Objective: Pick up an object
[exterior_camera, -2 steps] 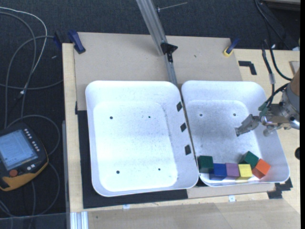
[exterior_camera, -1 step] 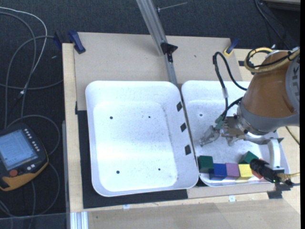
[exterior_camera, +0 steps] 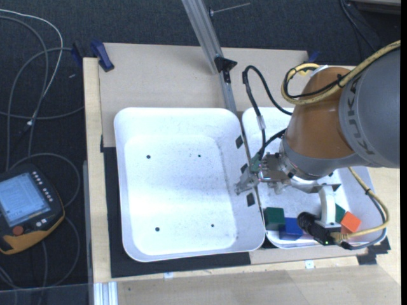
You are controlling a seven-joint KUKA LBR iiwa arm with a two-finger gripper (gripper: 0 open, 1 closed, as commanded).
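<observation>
Tool point(exterior_camera: 249, 183): hangs low over the seam where the two bins meet, at the left wall of the right bin point(exterior_camera: 272, 121). Nothing is visibly in it. The wrist hides its working end, so I cannot tell whether it is released or clenched.

Candidate objects: all lie in the near end of the right bin.
- green block point(exterior_camera: 275, 218), nearest, just below and right of the tool
- blue block point(exterior_camera: 291, 228), touching or almost touching the green one on its right
- orange block point(exterior_camera: 350, 222), further right, near the far wall and partly under the arm

Left bin point(exterior_camera: 127, 170): white floor with a few dark specks. Both bins sit on the table point(exterior_camera: 159, 68).

Risks, as judged:
1. The tool stands over the bin walls, not over any block. A straight descent would probably strike a rim, tip or shift a bin, and close on air.
2. Green and blue are packed together. A grasp aimed at one may wedge against the other, or nudge both into the corner.
3. The green block lies close to the bin wall, so there is little room on that side and a skewed grip could slip on lifting.
4. The arm covers much of the right bin from this camera, so a miss there would be hard to spot.
</observation>
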